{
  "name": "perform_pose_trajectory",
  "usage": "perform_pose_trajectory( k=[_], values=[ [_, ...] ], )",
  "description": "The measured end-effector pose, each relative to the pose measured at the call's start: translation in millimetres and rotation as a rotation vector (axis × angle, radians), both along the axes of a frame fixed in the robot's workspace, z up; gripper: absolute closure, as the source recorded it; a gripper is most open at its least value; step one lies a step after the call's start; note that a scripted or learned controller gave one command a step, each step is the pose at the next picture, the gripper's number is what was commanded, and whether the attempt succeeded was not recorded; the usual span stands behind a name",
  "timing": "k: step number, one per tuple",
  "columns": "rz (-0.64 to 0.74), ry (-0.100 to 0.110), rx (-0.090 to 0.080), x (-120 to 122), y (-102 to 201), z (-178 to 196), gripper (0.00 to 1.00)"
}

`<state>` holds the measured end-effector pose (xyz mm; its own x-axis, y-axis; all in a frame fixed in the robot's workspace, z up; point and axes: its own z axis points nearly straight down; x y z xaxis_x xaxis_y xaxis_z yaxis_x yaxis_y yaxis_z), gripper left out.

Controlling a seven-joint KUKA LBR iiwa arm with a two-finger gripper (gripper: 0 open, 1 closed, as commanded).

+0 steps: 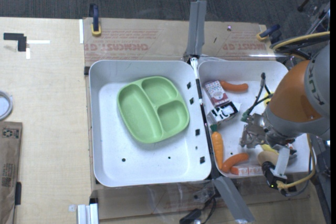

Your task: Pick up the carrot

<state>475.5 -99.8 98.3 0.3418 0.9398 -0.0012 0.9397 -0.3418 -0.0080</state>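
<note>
One carrot [217, 146]: likely light, stiff, smooth toy; lies against right bin's [239, 64] left wall. Grip across its middle. Pincer [251, 135] just beside; opening cannot be told.

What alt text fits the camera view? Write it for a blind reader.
A grey and orange robot arm reaches into the right bin, its gripper low beside a carrot lying by the bin's left wall. Sausages, small packets and other toy food lie around it. The left bin holds a green divided plate.
</note>
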Motion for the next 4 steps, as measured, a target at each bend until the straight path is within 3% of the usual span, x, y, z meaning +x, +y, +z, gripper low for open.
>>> perform_pose_trajectory(
  k=[1, 2, 3, 4],
  values=[
    [-0.297, -0.004, -0.004, 2.2, 71.9, 92.3, 1.0],
    [-0.645, -0.003, -0.008, 2.1, 126.7, 109.2, 1.0],
    [0.22, -0.005, -0.003, 2.2, 181.4, 166.3, 1.0],
    [0.219, 0.0, -0.005, 2.5, 180.5, 173.8, 1.0]
  ],
)
